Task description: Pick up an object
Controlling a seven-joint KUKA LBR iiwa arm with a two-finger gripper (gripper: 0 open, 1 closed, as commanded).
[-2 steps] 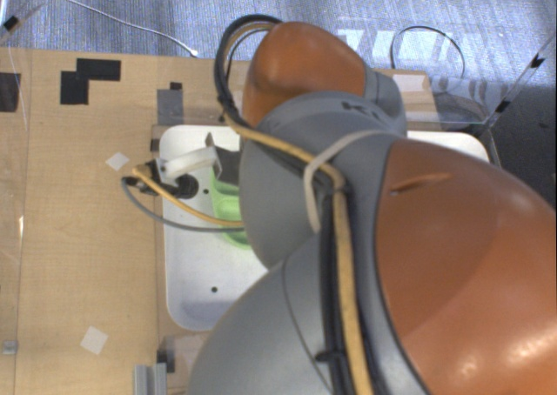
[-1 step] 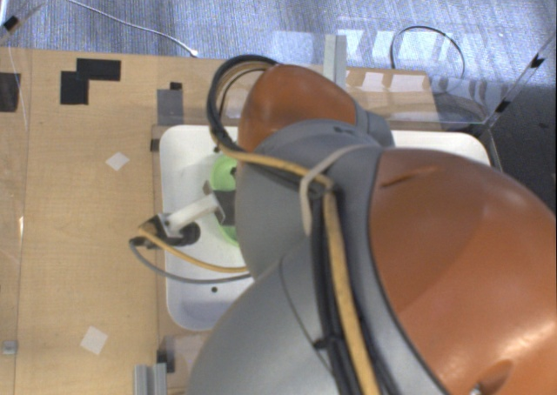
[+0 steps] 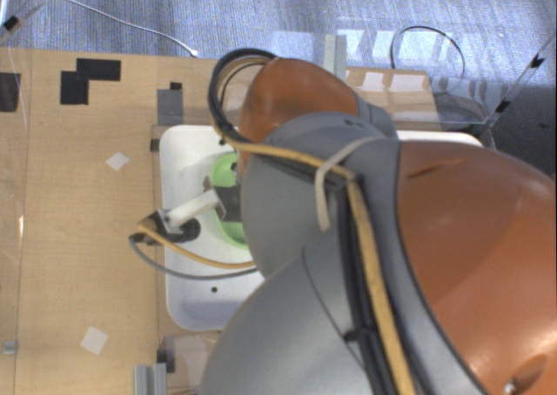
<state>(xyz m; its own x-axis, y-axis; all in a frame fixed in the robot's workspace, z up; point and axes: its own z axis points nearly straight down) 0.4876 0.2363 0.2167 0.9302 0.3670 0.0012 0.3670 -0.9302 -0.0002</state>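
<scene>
The big grey and orange arm (image 3: 365, 237) covers most of the view and reaches over the left white bin (image 3: 187, 158). A green object (image 3: 228, 171) lies in that bin, partly hidden under the arm's wrist; more green (image 3: 235, 230) shows lower down at the arm's edge. A white and black part of the gripper (image 3: 187, 215) sticks out to the left over the bin, with cables looping from it.
The left bin sits on a tan wooden bench (image 3: 78, 210) with black marker squares (image 3: 87, 78) at the back left. A strip of the right bin's rim (image 3: 435, 134) shows behind the arm. A clear box (image 3: 452, 97) stands at the back right.
</scene>
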